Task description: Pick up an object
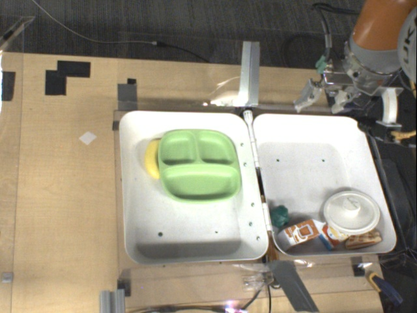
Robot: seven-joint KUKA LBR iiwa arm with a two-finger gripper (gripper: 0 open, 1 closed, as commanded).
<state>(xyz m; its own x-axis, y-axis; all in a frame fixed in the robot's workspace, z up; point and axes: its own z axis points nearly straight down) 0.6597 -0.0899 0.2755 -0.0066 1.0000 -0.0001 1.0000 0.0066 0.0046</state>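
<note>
Top right of the view: arm and gripper [324, 96] are seen above the far rim of the right bin [306, 135]
Arm: grey body with the orange band [384, 15] is seen at the upper right corner; the wrist is angled down and left toward the bench
Fingers: two pale fingertips [306, 98] are seen spread apart; nothing is seen between them; gap is read as wide
Gripper position: placed over the bench just beyond the right bin's far edge, well apart from all objects
Left bin [137, 227]: a green divided tray [199, 163] is laid flat in the far half; three compartments are visible; a yellow object [151, 160] is tucked under or against its left edge, mostly hidden; kind cannot be told
Right bin contents: all are clustered in the near right corner; a white round lidded cup [352, 212] is seen nearest the right wall; a small orange-and-white carton [303, 232] is laid on its side to its left; a dark green item [280, 215] is seen just beside the carton, near the divider; a brown item [363, 241] is seen at the near wall, touching or just beside the cup
Candidate objects: none is lifted; all are resting on bin floors
Divider: a metal post [249, 74] is stood upright at the far end between the bins
Bench [58, 188]: pale wood; black marks [65, 75] are seen at the far left
</note>
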